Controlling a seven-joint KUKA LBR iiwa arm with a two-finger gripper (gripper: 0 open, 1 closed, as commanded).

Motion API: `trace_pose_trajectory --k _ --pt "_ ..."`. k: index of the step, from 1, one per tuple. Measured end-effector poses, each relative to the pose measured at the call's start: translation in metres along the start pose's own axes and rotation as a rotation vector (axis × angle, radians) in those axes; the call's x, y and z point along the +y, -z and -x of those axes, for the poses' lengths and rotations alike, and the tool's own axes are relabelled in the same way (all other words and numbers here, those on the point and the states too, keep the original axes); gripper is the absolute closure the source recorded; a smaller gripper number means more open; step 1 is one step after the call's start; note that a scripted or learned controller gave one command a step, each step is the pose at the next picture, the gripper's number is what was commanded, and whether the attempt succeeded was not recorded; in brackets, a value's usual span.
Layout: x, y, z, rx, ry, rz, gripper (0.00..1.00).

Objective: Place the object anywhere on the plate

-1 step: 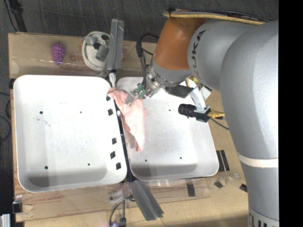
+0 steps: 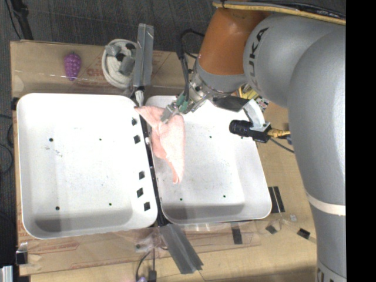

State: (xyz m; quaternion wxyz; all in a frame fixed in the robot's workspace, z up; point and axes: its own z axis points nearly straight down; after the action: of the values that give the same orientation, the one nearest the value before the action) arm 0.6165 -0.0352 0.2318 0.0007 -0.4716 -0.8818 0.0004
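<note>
Pink cloth [image 2: 167, 143] hangs from gripper [image 2: 176, 109]; arm [image 2: 305, 63] lettering "UKA".

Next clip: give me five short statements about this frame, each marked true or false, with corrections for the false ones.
1. The pink cloth lies in the right bin, near its left wall. True.
2. The gripper is over the left bin. False: it is at the upper left corner of the right bin, at the top end of the cloth.
3. A purple object sits on the bench beyond the left bin. True.
4. The cloth is folded into a neat square. False: it is a crumpled strip, long from top to bottom.
5. The purple object lies inside the left bin. False: it is outside it.
</note>
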Motion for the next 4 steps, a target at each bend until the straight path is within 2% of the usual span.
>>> trace_pose_trajectory --k 2,3,4 --pt "0.057 0.015 -0.089 -0.002 0.810 0.001 1.00" --pt "0.080 0.017 -0.136 -0.003 0.989 0.001 1.00" --pt "0.108 0.006 -0.179 -0.005 0.992 0.002 1.00"
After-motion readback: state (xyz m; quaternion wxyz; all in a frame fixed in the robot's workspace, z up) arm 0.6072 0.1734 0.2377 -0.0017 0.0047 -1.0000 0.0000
